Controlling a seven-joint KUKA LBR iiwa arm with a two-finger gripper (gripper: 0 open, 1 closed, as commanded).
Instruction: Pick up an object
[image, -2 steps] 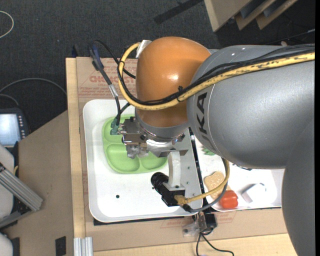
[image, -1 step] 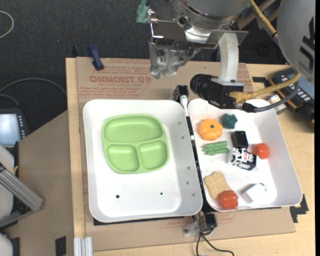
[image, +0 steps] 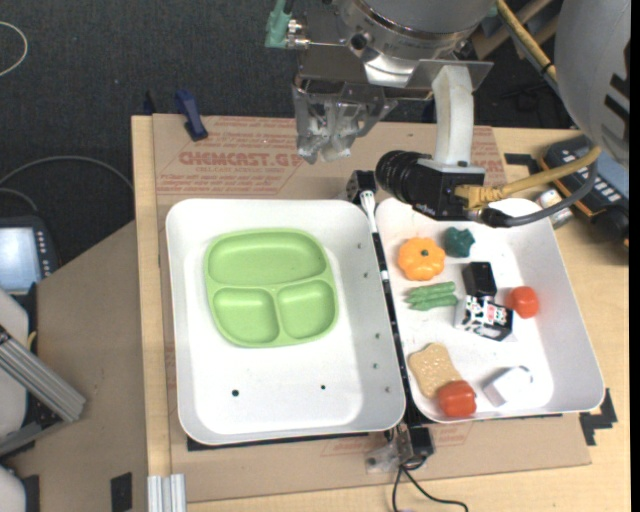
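Note:
My gripper (image: 328, 135) hangs high over the brown cardboard behind the left bin's (image: 190, 330) far edge, with nothing visible in it. The right bin (image: 565, 300) holds the loose objects: an orange pumpkin (image: 420, 258), a dark green piece (image: 459, 240), green beans (image: 430, 296), a black block (image: 479, 277), a black-and-white patterned item (image: 487, 318), a small red ball (image: 523, 300), a slice of bread (image: 432, 366), a red tomato (image: 457, 398) and a white block (image: 508, 383). All lie well to the gripper's near right.
A light green divided plate (image: 270, 285) lies in the left bin. A blue clip (image: 190, 113) sits at the cardboard's far left corner. Yellow cables (image: 540, 180) run across the right bin's far right corner.

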